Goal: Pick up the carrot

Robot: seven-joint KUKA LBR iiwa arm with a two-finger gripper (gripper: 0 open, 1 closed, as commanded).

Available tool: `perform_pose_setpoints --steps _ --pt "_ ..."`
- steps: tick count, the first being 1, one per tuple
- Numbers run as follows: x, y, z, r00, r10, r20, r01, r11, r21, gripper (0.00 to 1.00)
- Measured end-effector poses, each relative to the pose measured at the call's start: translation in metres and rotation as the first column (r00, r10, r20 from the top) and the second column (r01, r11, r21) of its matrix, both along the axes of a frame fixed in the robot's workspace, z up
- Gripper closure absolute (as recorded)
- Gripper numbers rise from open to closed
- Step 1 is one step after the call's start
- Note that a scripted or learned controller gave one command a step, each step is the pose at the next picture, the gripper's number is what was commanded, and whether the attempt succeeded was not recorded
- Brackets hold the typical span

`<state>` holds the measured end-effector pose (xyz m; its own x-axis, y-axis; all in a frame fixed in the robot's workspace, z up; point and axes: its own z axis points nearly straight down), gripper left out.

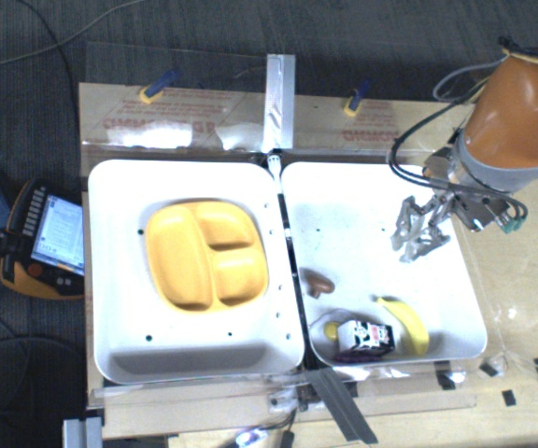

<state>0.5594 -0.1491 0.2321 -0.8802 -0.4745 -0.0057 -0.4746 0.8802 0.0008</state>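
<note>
Carrot [318,284]: a small brown-orange oblong piece, too small and dull to identify with full certainty. It lies on the floor of the right bin [456,278], close to that bin's left wall, toward the front edge of the surface [512,287]. Nothing touches it.

Gripper [417,245]: hangs over the middle of the right bin, nearer the right edge of the surface, well apart from the Carrot. Its two fingers [404,227] stand parted, and nothing lies between them. The grey arm with the orange band [512,110] enters from the right rear corner of the surface, with a black cable [409,143] looping beside it.

Other contents of the right bin:
- banana [407,325], curved, near the front wall
- small black-and-white carton [364,336], just beside the banana on its left, against the front wall

Left bin [120,325]: stands wall to wall with the right bin and carries a yellow divided tray [205,255] at its middle.

Rear edge of the surface: two clamps [159,84], one behind each bin
</note>
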Motion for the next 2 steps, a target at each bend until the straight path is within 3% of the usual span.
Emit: perform_pose_setpoints --steps 1,2 --pt "0.010 -0.054 0.096 0.997 0.072 0.001 -0.072 0.997 -0.001 1.00" --pt "-0.037 -0.073 0.012 0.981 -0.192 -0.002 0.192 0.981 0.000 1.00"
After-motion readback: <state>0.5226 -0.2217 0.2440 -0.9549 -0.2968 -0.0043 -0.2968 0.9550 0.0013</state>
